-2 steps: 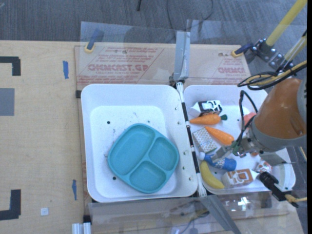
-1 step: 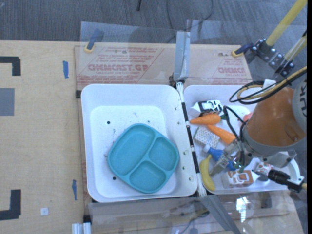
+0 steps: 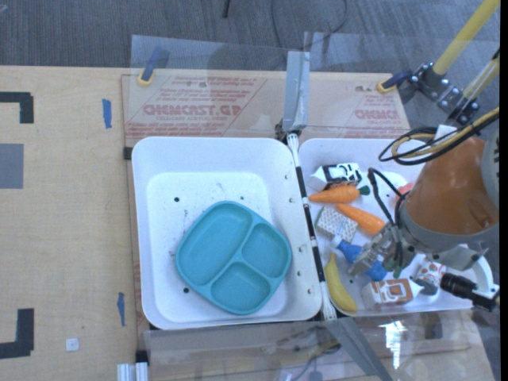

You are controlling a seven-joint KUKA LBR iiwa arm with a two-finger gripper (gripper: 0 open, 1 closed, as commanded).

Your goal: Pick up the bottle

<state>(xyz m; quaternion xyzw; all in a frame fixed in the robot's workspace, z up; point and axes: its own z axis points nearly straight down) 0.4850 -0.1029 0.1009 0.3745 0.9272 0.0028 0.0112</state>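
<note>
Blue bottle (image 3: 350, 252) half hidden beneath the tool (image 3: 373, 260), finger positions indistinct.

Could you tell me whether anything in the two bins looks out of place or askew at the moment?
Nothing looks spilled or broken. The teal divided plate sits skewed in the left bin, and the right bin is a loose jumble: carrots, a banana and small cartons lie against one another beside the claw.

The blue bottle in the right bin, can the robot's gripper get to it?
Probably yes. The gripper is right over the blue bottle in the right bin, nothing covering it. But carrots, a banana and a small carton crowd close.
</note>
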